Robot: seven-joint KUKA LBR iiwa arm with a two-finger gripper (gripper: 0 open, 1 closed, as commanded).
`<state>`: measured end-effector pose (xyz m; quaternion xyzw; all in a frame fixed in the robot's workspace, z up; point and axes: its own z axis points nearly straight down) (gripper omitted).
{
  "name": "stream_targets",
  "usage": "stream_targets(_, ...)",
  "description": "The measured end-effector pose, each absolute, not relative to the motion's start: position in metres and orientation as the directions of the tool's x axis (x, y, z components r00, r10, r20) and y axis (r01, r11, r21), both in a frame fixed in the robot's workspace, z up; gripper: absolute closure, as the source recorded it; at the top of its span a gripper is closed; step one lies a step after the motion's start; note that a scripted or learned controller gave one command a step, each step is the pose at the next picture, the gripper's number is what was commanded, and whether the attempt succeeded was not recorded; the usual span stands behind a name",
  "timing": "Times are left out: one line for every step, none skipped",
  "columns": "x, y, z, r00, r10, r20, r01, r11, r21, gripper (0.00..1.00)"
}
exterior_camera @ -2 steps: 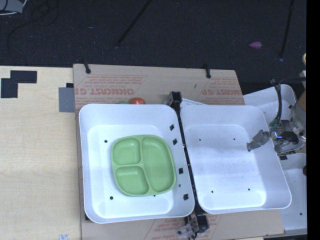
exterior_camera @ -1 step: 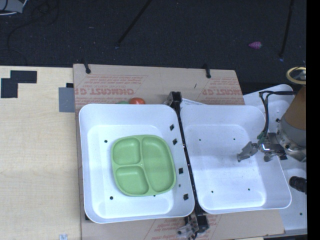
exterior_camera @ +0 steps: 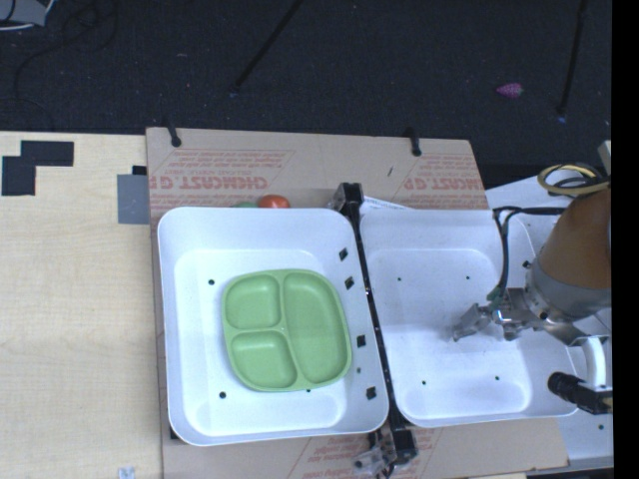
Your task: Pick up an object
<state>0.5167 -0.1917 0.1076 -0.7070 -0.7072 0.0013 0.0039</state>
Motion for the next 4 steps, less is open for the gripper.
stream_targets(0.517, -0.191, 0.087, 0.001, 1.0, 0.001, 1.0, -0.001, -0.003, 0.0)
stream_targets(0.518, -0.192, 0.099, 0.004, 1.0, 0.001, 1.0, -0.004, 0.0, 1.0)
stream_targets(0.512, -0.19, 0.16, -0.002, 1.0, 0.0, 1.0, 0.002, 0.002, 1.0)
stream_targets(0.508, -0.193, 0.203, -0.001, 1.0, 0.0, 1.0, 0.001, 0.002, 1.0)
